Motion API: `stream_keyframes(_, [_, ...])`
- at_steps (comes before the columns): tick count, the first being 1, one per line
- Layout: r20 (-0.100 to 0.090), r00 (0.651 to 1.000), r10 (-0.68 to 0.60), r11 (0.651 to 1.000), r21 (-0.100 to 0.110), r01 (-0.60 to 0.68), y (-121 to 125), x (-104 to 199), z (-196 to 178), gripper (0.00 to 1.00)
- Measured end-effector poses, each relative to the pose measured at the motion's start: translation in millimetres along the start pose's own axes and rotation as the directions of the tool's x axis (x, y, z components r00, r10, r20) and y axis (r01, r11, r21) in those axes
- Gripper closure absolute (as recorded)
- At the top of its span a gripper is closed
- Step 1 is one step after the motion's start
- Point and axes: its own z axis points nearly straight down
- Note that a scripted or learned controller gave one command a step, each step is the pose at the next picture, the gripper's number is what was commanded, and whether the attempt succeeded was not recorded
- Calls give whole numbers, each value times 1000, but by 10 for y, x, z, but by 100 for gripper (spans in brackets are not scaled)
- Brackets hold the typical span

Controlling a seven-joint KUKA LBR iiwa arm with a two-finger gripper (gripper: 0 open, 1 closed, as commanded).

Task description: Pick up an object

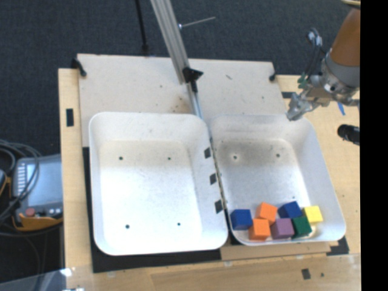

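Wooden bench (70, 162) bears two white bins (151, 180) above dark carpet (60, 17)

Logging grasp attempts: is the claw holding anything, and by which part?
Nothing is held: the claw hangs above the right bin's far rim, away from the blocks.

Dark grey carpet floor (242, 17) all around. Light wooden bench (70, 180) in the middle, with a pale board (133, 83) on top. Black cables (9, 156) and a small grey box (37, 183) at the left.
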Motion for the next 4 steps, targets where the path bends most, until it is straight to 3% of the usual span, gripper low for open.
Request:
stream_keyframes(1, [-1, 1000, -1, 1000, 3, 1, 15, -15, -414, 100])
stream_keyframes(2, [-3, 1000, 1, 1000, 9, -1, -119, 487, -470, 100])
stream_keyframes(4, [-3, 1000, 2, 1000, 11, -2, -507, 1409, -158, 100])
